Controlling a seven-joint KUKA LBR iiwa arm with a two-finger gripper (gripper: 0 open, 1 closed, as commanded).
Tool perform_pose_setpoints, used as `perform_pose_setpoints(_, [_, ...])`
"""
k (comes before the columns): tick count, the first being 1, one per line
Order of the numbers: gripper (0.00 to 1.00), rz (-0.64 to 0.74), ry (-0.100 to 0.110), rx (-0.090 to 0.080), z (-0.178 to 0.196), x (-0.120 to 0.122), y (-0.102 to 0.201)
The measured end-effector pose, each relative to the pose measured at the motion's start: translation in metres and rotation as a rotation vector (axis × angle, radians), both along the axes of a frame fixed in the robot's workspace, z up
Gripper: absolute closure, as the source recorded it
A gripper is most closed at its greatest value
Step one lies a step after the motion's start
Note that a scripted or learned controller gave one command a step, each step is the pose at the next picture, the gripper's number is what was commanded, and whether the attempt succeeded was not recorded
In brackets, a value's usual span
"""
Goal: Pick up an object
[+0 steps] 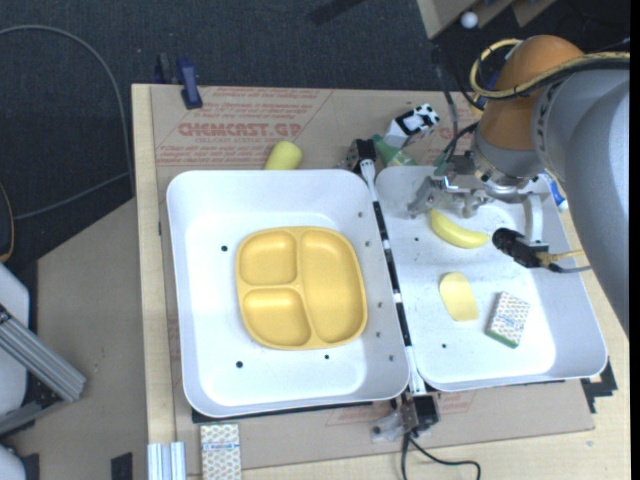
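Nearest the lens: small patterned white packet on the table's front edge, outside both bins.

Left white bin holds a yellow three-compartment plastic plate, flat at its middle. Right white bin holds three candidates: yellow plastic banana near the back, pale yellow block mid-bin, small white-and-green patterned box just beside the block. Grey arm with orange band reaches in from the right; gripper sits low over the bin's back part, just behind the banana. Fingers' spread cannot be told, too small and cluttered; nothing visibly held between them. Judgement: pick not yet made, all three items lie on the bin floor. Banana looks the likely target. Closing, lifting and clearing the bin all remain.
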State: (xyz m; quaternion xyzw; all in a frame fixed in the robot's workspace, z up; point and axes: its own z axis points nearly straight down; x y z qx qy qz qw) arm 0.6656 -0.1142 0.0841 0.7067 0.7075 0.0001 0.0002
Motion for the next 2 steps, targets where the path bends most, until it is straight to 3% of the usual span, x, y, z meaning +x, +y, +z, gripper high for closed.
perform_pose_setpoints(1, [1.0, 0.001, -0.004, -0.002, 0.011, 0.001, 0.0])
perform_pose_setpoints(2, [1.0, 0.001, -0.002, 0.001, 0.102, -0.026, 0.067])
